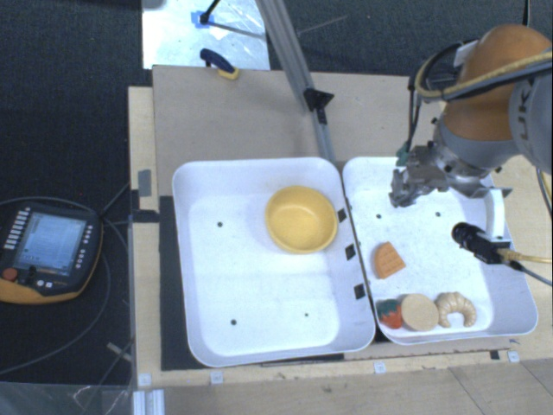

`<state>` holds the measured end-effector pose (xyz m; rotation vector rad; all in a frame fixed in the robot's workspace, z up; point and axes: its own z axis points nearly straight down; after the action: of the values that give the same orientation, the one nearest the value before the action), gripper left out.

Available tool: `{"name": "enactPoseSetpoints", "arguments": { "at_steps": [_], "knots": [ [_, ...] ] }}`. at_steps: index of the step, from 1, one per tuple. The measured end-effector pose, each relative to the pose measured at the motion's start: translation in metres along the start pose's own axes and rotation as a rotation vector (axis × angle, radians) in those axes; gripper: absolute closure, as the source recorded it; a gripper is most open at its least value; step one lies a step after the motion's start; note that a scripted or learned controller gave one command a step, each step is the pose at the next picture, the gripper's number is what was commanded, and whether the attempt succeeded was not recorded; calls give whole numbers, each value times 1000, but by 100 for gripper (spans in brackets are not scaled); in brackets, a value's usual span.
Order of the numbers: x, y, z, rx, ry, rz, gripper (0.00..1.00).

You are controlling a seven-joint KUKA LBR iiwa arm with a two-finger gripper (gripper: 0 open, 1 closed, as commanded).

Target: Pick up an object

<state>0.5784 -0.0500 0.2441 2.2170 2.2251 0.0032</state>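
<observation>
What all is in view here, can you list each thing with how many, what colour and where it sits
bins: two, white, side by side on the bench
bowl: one, yellow, upper right part of the left bin
wedge: one, orange, middle of the right bin
croissant: one, tan, near the front edge of the right bin
disc: one, beige, left of the croissant
red and green piece: one, tucked against the disc's left side
control pendant: one, grey and orange, on the dark floor at left
clamp: one, dark with a yellow tip, back edge of the bench
arm: one, grey with orange band, from the right
end effector: one, dark grey, above the back of the right bin
</observation>
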Motion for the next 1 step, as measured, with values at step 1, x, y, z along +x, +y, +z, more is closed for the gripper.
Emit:
{"name": "enactPoseSetpoints", "arguments": {
  "at_steps": [1],
  "knots": [
    [49,-15,-5,1,0,-1,100]
  ]
}}
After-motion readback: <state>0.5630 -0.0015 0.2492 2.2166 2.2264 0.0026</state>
